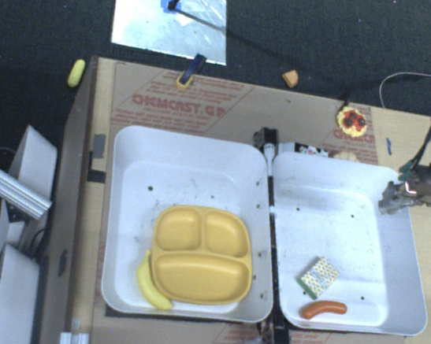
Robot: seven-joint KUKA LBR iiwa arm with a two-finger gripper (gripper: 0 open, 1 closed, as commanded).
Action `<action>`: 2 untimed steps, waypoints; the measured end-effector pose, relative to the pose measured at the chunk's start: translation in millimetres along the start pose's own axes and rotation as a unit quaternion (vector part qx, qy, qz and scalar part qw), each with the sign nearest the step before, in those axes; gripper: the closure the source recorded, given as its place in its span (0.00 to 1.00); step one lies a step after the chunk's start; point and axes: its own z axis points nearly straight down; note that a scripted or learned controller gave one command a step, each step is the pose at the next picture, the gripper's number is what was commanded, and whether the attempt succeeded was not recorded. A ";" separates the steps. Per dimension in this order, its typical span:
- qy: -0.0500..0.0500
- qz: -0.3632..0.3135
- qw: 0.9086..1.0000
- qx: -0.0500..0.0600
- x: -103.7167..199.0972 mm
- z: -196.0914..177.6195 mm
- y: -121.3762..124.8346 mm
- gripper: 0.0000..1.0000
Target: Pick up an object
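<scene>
Camera view: toy hot dog (323,309) near the right bin's (412,270) front looks light, stiff, slippery; grab its middle. Pincer (395,196)? Can't tell its state.

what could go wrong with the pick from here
The hot dog lies close to the right bin's near wall, so a descending gripper might strike the rim or push it into the wall. The small green-and-white packet sits just beside it, so a grasp on either may nudge the other. The gripper sits at the bin's far right edge, away from both, so it needs a long move.
</scene>
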 end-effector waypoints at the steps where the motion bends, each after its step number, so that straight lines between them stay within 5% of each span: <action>1: 0.000 0.000 1.000 0.001 -29.9 15.8 -33.0 1.00; 2: 0.001 -0.001 1.000 0.001 33.9 22.9 -52.6 1.00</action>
